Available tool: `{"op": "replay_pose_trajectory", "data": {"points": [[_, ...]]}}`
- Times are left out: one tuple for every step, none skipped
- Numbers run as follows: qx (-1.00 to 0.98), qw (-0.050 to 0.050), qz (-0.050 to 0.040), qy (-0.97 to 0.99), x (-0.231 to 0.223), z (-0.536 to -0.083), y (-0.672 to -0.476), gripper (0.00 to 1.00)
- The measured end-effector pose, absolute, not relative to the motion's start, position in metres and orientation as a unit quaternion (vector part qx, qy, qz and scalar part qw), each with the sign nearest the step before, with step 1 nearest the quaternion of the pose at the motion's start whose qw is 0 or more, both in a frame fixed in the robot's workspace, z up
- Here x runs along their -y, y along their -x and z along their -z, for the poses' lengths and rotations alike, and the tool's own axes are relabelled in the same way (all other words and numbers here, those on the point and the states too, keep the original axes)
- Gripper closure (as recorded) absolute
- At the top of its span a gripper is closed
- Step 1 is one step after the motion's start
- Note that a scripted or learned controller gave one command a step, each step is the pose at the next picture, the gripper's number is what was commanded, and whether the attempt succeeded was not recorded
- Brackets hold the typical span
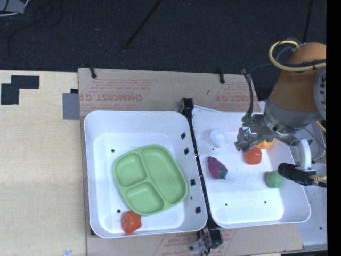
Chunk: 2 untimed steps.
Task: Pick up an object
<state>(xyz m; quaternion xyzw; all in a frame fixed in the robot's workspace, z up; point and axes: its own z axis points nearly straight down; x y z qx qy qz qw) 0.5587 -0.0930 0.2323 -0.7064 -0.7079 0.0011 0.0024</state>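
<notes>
Four small things lie in the right white bin (298, 217); the gripper (249, 142) hangs over the round orange-red toy (253, 156), apparently targeting it; finger state unclear.

Two shallow white plastic bins (101, 143) sit on brown cardboard printed with red lettering (114, 96). A light green three-section plate (150, 179), a red-orange round fruit (131, 221), a purple grape cluster with green leaf (216, 167), a white ball (217, 137), an orange-red tomato (253, 156), a green round toy (274, 179).

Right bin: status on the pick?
Gripper low over right bin, just above orange-red object; grasp unconfirmed. Purple toy, green ball, white object nearby, apart.
</notes>
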Motion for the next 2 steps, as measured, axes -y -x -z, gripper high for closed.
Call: {"op": "replay_pose_trajectory", "data": {"points": [[0.708,0.003,-0.0010,0.706,0.044,-0.233,-0.538,1.00],[0.709,0.003,-0.0015,0.706,-0.016,-0.225,-0.525,1.00]]}}
